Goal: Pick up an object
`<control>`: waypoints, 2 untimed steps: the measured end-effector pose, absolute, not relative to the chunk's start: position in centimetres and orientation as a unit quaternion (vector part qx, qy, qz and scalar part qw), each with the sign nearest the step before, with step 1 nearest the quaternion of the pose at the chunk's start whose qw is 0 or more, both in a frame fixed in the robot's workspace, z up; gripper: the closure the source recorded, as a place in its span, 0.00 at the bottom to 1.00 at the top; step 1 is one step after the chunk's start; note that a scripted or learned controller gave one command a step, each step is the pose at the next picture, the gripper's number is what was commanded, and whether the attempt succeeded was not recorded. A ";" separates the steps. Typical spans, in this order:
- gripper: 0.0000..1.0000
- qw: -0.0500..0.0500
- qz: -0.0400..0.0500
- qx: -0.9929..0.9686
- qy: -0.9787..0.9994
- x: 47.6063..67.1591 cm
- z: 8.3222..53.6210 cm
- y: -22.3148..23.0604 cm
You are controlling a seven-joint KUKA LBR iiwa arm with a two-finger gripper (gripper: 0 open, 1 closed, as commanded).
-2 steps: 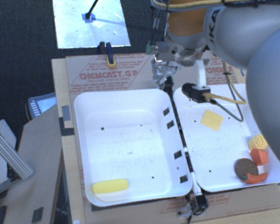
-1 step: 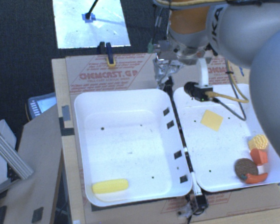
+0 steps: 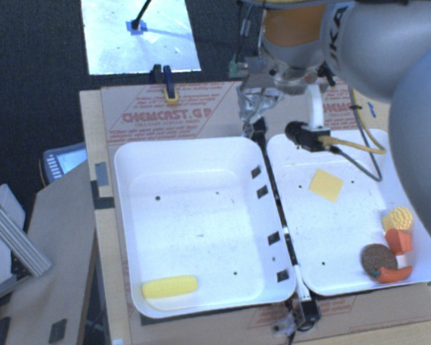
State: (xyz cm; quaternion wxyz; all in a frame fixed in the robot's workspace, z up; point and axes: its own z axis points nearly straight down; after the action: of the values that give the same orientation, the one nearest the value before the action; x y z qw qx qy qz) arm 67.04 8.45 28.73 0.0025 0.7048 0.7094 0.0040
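My gripper (image 3: 254,123) hangs at the back of the bench, over the far end of the divide between the two bins. A flat yellow square (image 3: 326,184) lies in the right bin (image 3: 316,272), to the right of and nearer than the gripper. In that bin's front right corner sits a cluster: a yellow corn piece (image 3: 398,218), a red-orange block (image 3: 399,240), a brown disc (image 3: 375,259) and an orange carrot-like piece (image 3: 396,273). A long yellow piece (image 3: 170,287) lies at the front left of the left bin (image 3: 196,208).
The arm's grey and orange body (image 3: 352,18) covers the upper right and overhangs the right bin's far side. Black clips (image 3: 263,192) run along the divide between the bins. A yellow-and-black clamp (image 3: 168,85) stands behind the left bin.
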 end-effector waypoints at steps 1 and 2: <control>1.00 0.006 0.010 0.704 0.711 66.8 48.4 14.6; 1.00 0.002 0.002 0.704 0.710 66.9 48.4 14.3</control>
State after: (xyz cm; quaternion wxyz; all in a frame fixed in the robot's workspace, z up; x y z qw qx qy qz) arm 66.88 14.29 48.41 0.0022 0.7038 0.7104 0.0025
